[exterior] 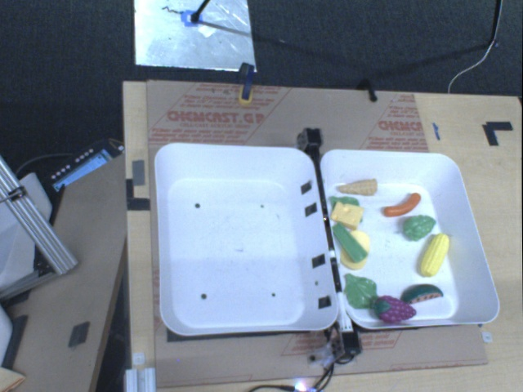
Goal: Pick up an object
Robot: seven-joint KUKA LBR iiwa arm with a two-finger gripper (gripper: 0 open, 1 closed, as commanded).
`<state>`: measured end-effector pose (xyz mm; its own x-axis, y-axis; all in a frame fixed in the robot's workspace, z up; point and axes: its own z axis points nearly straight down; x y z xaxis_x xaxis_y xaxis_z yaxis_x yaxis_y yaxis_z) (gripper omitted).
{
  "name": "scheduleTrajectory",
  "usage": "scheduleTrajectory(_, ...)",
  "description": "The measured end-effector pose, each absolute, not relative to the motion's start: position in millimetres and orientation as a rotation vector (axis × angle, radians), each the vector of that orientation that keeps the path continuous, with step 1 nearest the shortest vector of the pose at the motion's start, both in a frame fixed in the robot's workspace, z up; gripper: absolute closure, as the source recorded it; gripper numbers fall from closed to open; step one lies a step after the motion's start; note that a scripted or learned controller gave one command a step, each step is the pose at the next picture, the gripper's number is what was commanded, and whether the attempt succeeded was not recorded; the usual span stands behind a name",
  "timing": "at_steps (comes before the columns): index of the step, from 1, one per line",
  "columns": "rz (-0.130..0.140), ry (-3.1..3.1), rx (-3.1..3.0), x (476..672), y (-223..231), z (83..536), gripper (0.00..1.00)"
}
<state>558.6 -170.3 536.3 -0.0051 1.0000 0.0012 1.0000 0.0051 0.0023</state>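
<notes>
The right bin point(458, 186) holds several toy foods. A beige cone-shaped piece point(359, 188) lies near its back left, with an orange-red chili point(401, 205) to its right. A yellow cheese wedge point(347, 215) sits above a green cucumber point(349, 241) that rests on a yellow slice point(357, 257). Also there are a green broccoli point(418, 227), a yellow corn cob point(434, 254), a green leafy piece point(359, 288), purple grapes point(394, 308) and a watermelon slice point(422, 293).
The left bin point(237, 239) sits beside the right one, joined by black clips along the shared wall point(319, 219). Both rest on a cardboard sheet point(221, 114). A metal plate point(192, 21) lies at the back, an aluminium frame point(33, 227) at the left.
</notes>
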Motion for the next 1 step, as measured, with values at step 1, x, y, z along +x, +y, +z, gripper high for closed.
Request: scheduleTrajectory(1, 0.002, 2.217, 2.216, 607.5, -207.6, 536.0, 1.0)
